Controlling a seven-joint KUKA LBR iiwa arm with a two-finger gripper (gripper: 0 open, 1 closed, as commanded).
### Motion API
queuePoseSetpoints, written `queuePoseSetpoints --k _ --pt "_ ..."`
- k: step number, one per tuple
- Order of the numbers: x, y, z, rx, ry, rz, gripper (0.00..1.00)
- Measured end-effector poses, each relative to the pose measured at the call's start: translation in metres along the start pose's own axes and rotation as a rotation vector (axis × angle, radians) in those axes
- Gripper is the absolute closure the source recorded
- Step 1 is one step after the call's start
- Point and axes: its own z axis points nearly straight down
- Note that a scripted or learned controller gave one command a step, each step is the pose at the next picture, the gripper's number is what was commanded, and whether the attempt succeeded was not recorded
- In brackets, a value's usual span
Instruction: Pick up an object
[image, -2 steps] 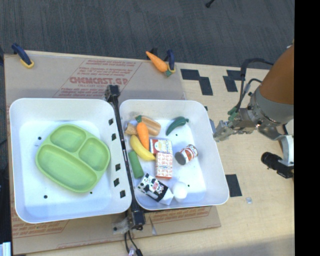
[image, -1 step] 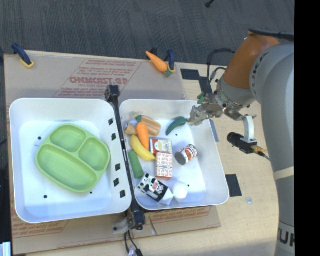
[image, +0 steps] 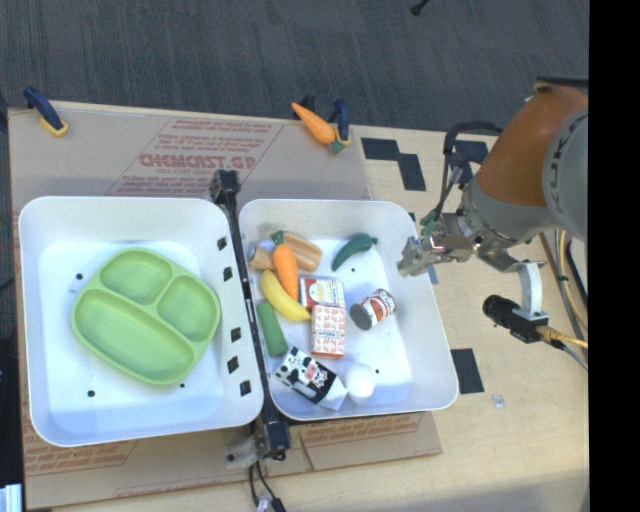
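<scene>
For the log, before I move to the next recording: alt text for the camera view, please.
The gripper hovers at the right rim of the right bin, which holds toy food including a carrot, a banana and a small carton. The left bin holds a green divided plate.

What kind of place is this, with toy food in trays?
Probably a robotics lab test bench: a robot arm reaches over two white bins, which sit on cardboard clipped to the bench, one holding toy food like a banana.

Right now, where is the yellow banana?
The banana lies in the right-hand bin, toward its left side, just below the orange carrot and above the green cucumber.
</scene>
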Motion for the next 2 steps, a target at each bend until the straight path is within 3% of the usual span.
queuePoseSetpoints --k 1,2 --pt "0.000 -0.052 0.035 0.002 -0.001 -0.001 1.00" --pt "0.024 -0.080 0.016 0.002 0.000 -0.002 1.00"
